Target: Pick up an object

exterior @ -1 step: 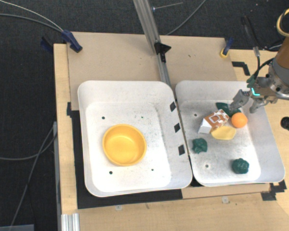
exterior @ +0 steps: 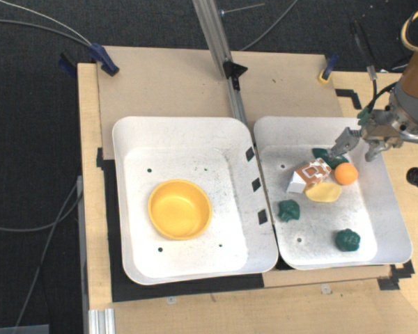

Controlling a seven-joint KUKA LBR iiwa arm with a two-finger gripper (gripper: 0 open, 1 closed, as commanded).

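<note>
We see a small round orange ball (exterior: 345,174) in the right white bin (exterior: 383,235), touching a pale yellow wedge (exterior: 324,193); the claw (exterior: 361,143) hangs open just above it, gripping nothing.

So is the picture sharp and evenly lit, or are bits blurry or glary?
Camera view: light is even and soft, with faint shadows under the yellow bowl and orange ball; the white bins look bright but not blown out; the gripper is slightly soft, small objects lack fine detail.
</note>
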